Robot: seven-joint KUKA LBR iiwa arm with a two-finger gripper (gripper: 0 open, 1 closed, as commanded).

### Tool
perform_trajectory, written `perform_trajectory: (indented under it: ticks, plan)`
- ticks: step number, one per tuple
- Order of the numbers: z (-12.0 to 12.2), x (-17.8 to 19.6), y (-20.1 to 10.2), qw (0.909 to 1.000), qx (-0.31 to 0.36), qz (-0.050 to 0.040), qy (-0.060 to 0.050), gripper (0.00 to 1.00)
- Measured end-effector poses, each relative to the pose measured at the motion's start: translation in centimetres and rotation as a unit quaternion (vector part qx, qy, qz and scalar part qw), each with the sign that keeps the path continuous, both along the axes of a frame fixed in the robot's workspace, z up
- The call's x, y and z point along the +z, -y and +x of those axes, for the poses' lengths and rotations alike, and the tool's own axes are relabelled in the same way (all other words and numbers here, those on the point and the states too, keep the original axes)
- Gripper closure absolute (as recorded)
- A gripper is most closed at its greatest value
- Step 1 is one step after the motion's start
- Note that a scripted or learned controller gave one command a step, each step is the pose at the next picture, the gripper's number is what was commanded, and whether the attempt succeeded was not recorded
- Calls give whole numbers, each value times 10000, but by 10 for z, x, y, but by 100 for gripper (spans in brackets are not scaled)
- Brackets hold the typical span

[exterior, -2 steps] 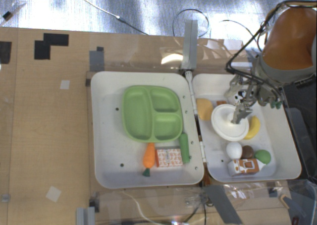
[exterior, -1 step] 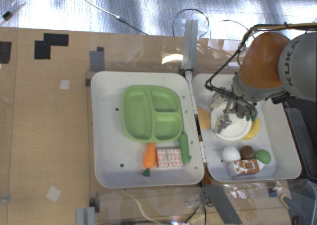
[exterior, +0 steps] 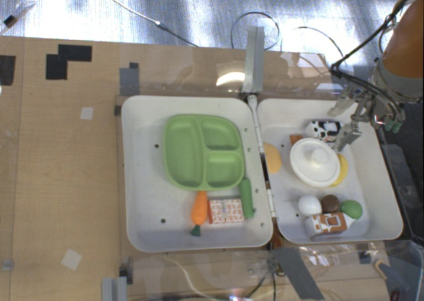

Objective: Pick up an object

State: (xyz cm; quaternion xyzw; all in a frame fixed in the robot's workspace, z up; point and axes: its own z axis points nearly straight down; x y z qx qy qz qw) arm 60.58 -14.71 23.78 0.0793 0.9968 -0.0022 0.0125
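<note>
My gripper (exterior: pixel 347 120) hangs over the back right part of the right bin (exterior: pixel 391 227), open, with nothing between its fingers. Just left of it lies a black-and-white toy (exterior: pixel 324 129), apart from the fingers. In front of the toy sits a round white lidded bowl (exterior: pixel 315 160), with a yellow piece (exterior: pixel 343 170) peeking out from its right side. Near the bin's front lie a white egg (exterior: pixel 309 205), a brown ball (exterior: pixel 330 202), a green ball (exterior: pixel 352 209) and a small brown-and-white carton (exterior: pixel 328 225).
The left bin (exterior: pixel 142 160) holds a green divided plate (exterior: pixel 204 150), a carrot (exterior: pixel 199 209), a pink-white box (exterior: pixel 226 211) and a green cucumber (exterior: pixel 246 199). A yellow-orange slice (exterior: pixel 271 158) lies by the divider. Cables trail behind the bins.
</note>
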Motion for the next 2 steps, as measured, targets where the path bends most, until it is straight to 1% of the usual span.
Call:
perform_trajectory:
  ticks: [1,2]
  plan:
    - [24,-116,35,9998,189,6,-20,0]
    - [22,-141,-28,9999,-128,14,2,0]
